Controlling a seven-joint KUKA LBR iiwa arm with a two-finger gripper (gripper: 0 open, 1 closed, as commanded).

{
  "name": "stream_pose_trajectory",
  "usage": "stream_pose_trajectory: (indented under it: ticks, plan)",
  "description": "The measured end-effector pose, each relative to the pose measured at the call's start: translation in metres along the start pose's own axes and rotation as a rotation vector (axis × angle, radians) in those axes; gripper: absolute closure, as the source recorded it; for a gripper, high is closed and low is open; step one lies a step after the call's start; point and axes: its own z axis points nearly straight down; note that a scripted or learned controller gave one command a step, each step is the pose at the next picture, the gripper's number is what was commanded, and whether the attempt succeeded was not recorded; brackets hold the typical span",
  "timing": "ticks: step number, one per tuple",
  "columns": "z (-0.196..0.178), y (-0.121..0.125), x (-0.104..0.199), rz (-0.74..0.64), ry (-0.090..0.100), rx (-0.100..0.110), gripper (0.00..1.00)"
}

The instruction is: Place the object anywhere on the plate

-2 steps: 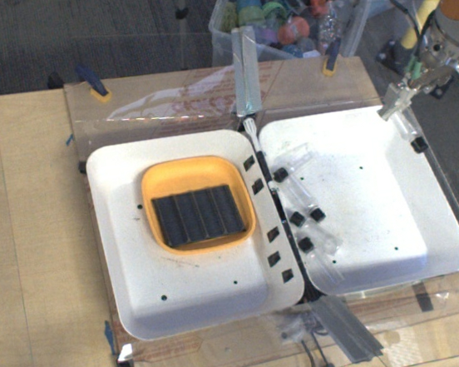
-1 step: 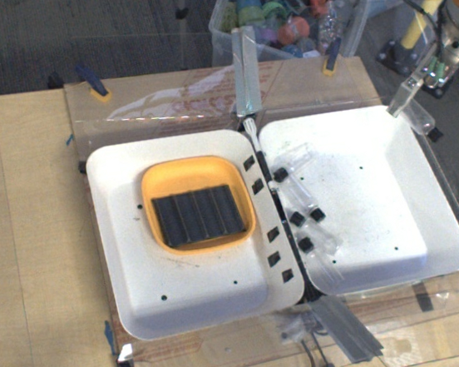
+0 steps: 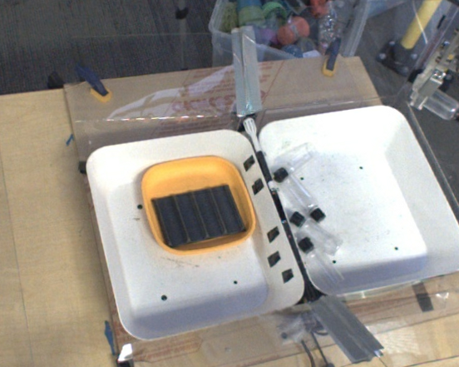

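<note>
Since the black ridged block point(image 3: 199, 216) lies flat inside the orange plate point(image 3: 156, 182), in the left bin point(image 3: 126, 259), the task reads as done, so the risks are all about undoing it. The block covers most of the plate floor, and its 4 o'clock corner sits close to the plate's rim. A nudge from that side could ride it up onto the lip or tip it out.

A pale metal piece at 2 o'clock of the right bin point(image 3: 399, 198), off past its rim, is likely the hand point(image 3: 440, 96) - I cannot tell whether it is apart or together, and nothing shows clamped in it.

If the program runs another grab, it could lift the block back off or drag the light plate across the bin. Small black bits point(image 3: 305, 215) near the divider at 9 o'clock of the right bin could also draw a wrong pick. The wooden surface point(image 3: 28, 247) around the bins poses no problem.
</note>
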Motion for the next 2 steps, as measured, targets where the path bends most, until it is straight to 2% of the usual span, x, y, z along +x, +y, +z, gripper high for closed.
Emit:
stream_pose_trajectory:
  ticks: [1, 2]
  plan:
    - [-0.076, -0.004, 0.007, -0.171, 0.0, -0.001, 1.0]
    - [-0.129, -0.005, 0.008, -0.464, -0.002, -0.002, 1.0]
